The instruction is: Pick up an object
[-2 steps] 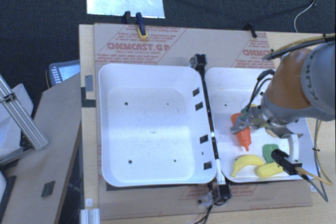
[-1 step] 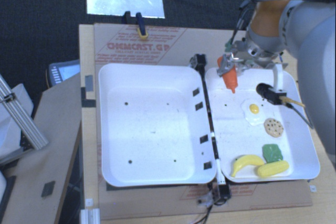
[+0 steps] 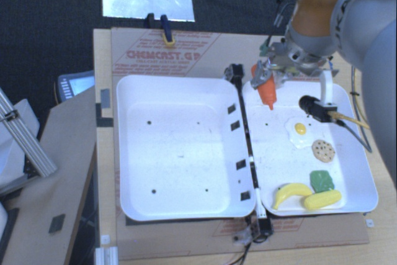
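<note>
Gripper [image 3: 268, 79] sits at upper centre-right of frame, over the top-left corner of the right bin [image 3: 366, 186], just beside the divider between bins. Its jaws pinch an orange carrot [image 3: 267, 93], lifted off the floor, long axis near vertical in frame, narrow tip pointing down. Left bin [image 3: 180, 149] wide open. Right bin's middle is mostly open; fried egg [image 3: 299, 131] and cookie [image 3: 323, 150] at right-centre, banana [image 3: 289, 193], green piece [image 3: 321, 179] and yellow corn-like piece [image 3: 322, 198] crowd the lower edge.
</note>
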Robot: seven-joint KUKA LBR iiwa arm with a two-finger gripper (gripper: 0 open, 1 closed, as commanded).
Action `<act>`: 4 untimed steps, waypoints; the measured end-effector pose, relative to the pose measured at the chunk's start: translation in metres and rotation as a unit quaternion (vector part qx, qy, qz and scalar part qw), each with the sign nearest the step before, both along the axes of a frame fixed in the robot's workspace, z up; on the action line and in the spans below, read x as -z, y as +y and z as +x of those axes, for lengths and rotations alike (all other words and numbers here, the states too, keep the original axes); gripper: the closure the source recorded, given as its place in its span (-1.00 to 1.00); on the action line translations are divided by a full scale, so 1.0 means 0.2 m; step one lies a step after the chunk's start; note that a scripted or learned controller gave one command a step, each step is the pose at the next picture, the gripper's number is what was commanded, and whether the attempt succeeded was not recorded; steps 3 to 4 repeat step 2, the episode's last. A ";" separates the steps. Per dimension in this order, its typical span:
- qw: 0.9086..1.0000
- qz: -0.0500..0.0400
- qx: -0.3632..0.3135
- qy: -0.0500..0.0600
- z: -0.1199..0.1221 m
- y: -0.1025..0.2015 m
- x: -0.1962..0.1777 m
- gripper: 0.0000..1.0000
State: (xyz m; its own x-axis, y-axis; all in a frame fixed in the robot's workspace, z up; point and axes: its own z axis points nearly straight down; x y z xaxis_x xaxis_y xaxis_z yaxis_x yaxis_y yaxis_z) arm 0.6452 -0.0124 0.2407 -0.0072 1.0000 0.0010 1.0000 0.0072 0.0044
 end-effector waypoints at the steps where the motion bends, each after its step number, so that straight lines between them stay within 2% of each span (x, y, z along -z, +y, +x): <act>1: 1.000 0.000 0.002 0.005 -0.28 0.12 0.23 1.00; 2: 1.000 0.000 0.000 0.002 -0.31 0.40 0.28 1.00; 4: 1.000 0.000 0.000 0.002 -0.31 0.40 0.28 1.00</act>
